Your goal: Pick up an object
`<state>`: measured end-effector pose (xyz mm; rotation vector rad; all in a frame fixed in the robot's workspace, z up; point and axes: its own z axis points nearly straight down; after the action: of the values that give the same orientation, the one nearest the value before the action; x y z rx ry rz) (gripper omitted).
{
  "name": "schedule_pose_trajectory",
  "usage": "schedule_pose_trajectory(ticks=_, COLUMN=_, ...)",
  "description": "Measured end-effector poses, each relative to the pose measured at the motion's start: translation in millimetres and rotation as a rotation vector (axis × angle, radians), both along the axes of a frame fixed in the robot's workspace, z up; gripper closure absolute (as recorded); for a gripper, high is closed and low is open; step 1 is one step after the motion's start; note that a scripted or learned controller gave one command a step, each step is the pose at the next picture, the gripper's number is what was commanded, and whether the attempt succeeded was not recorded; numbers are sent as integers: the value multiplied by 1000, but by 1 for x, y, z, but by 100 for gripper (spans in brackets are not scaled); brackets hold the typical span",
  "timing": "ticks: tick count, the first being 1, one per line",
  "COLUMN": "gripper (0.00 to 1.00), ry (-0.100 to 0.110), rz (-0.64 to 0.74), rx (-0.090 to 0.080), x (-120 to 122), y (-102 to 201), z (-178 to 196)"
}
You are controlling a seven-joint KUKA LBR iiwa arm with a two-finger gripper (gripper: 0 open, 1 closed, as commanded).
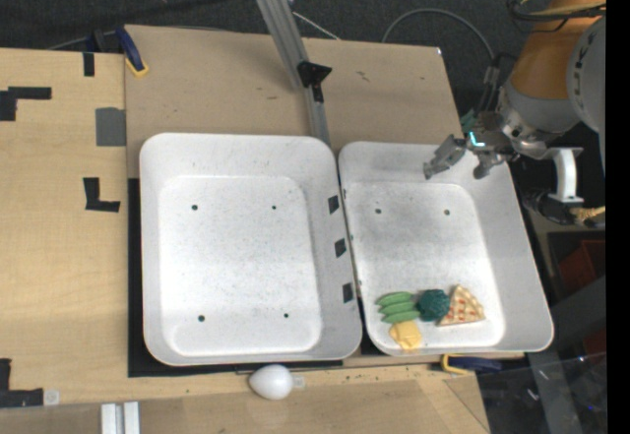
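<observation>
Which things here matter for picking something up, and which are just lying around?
For the job: gripper, open over the right bin; green pea pod toy, dark green broccoli toy, pizza slice toy, yellow toy.

Lying about: left bin, white egg-shaped object, blue clamp.

Wooden bench (217, 78) bears two white bins (236, 245) (443, 255) side by side; white egg-shaped object (271, 382) at front edge.
</observation>
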<state>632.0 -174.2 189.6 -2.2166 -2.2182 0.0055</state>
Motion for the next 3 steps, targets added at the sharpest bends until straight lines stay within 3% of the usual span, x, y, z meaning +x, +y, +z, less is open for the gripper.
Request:
schedule_pose_trajectory(ticks=1, gripper=0, ry=-5, rz=2, rx=-2, x=1, y=0, z=3)
schedule_pose_trajectory(ticks=3, gripper=0, ry=0, rz=1, rx=-2, x=-6, y=9, z=-100)
